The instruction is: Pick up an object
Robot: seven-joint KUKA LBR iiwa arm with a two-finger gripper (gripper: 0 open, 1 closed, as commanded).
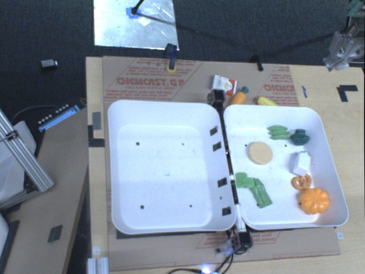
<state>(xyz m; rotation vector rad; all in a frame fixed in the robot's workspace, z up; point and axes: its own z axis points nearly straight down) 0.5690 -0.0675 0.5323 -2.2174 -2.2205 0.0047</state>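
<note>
Where the two shallow white bins sit side by side on the bench, the left bin holds nothing but its bare floor with a few dark dots, while the right bin carries all the small items. Near its far edge lies a bundle of green bean pods, and just beside them on the right rests a dark green lump. A flat tan disc lies near the middle of the bin floor. Toward the right wall sits a white block, with a small brown pretzel just in front of it and an orange pumpkin in the near right corner. A green leafy piece lies close to the divider between the bins. The pumpkin is round, ribbed and bright orange, resting free on the bin floor with nothing touching it but the pretzel nearby.

Outside the bins, on the cardboard behind them, lie a carrot, a yellow piece and a small white and red carton.

The gripper appears at the upper right edge, well apart from the bins; whether its claw is apart or together cannot be told.
</note>
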